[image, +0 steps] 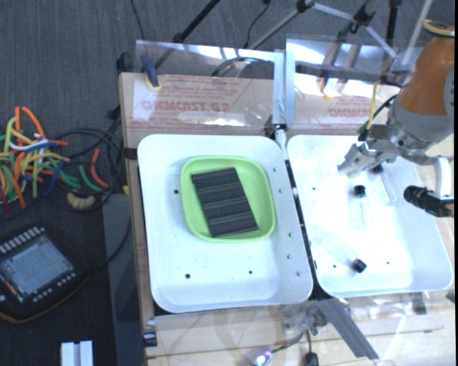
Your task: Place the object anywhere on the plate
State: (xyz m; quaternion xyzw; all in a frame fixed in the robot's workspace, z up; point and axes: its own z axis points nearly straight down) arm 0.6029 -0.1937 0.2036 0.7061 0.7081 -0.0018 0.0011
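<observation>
Lying on the green plate (264, 197), a dark ribbed slab (224, 202); end effector (359, 161) state unclear.

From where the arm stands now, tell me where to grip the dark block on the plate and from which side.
Probably from straight above, with the claw closing across the narrower width of the block. It lies flat on the green plate, long axis running roughly top to bottom in the view, slightly tilted. The long edges are the ones to pinch; the raised plate rim seems to rule out a side approach.
</observation>
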